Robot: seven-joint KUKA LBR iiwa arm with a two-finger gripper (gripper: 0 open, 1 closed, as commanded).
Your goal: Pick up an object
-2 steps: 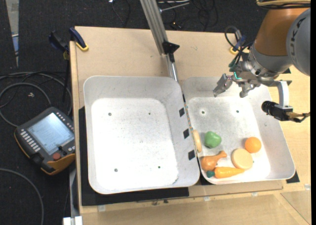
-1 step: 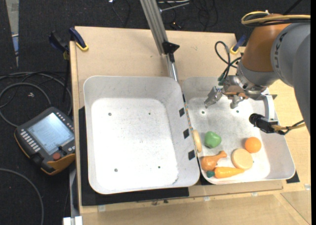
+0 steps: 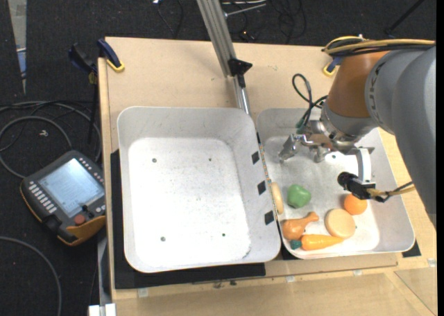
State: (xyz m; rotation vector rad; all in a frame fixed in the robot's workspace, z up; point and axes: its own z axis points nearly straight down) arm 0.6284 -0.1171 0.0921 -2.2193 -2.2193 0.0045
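Observation:
In the right bin point(image 3: 388, 235) lie several toy foods: a green piece point(image 3: 299, 195), an orange ball point(image 3: 355, 204), a tan round piece point(image 3: 340, 222), an orange drumstick shape point(image 3: 300, 225) and a carrot point(image 3: 320, 242). A pale yellow stick point(image 3: 277, 198) rests along the bin's left wall. My gripper point(image 3: 302, 153) hangs over the bin's far half, up and slightly right of the green piece. Its two metal fingers stand apart, open, with nothing between them.
The left bin point(image 3: 132, 169) sits beside the right one. A grey pole point(image 3: 216, 23) slants down to the gap between the bins at the back. A teach pendant point(image 3: 66, 197) lies on the floor at left. Yellow clamps point(image 3: 114, 64) grip the bench corners.

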